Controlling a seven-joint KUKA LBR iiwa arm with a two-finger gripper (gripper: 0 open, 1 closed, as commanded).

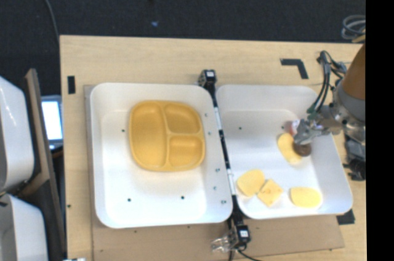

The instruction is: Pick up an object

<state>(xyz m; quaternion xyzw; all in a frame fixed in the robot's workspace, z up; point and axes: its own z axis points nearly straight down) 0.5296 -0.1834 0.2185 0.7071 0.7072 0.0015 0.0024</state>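
In the camera view, the pincer [301, 144] hung low in the right bin [258, 106], right at a pale yellow piece [285, 146] near that bin's right wall. Whether it was wide, narrow or gripping could not be told; its tip was a dark blur that overlapped the piece's right edge.

The piece looked small, flat and light, probably stiff plastic or foam with a smooth, somewhat slippery skin. Its thin rim seemed the best hold, taken across the narrow width.

Three similar yellow pieces [271, 191] lay along the bin's near wall, two of them touching and the third just beside. A yellow divided plate [166, 134] sat in the left bin [111, 192].

The arm [352, 84] was cut off at the right, and contact between pincer and piece was too blurred to judge.
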